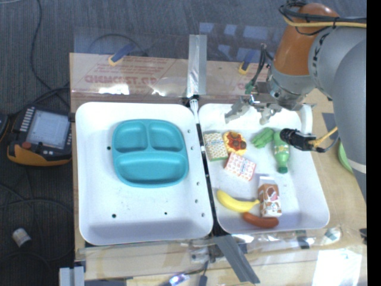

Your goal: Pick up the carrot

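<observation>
Carrot (260,220): poss. reddish, oblong.

In the left bin (95,207) I see a divided tray (149,152) near its middle. In the right bin (309,201), a banana (235,202) lies near the front edge, with a small carton (269,199) just to its right and a sausage (260,220) in front of both. I see a bottle (281,155) toward the right edge.
</observation>
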Tool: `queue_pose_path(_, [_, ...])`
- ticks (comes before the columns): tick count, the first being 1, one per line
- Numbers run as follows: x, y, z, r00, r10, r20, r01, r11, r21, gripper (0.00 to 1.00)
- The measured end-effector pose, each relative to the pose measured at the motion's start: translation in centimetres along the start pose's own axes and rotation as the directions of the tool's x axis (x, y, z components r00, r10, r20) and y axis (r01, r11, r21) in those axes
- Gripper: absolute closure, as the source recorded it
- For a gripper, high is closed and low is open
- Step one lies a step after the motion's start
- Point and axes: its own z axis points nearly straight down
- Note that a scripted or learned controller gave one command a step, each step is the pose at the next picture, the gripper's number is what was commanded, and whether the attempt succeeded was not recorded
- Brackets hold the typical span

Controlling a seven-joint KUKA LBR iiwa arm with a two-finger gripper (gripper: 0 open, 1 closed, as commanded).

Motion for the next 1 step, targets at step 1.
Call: queue_pose_path(1, [-0.05, -0.52, 8.32, 0.979, -0.202, 0.007, 0.202, 0.979, -0.017, 0.00])
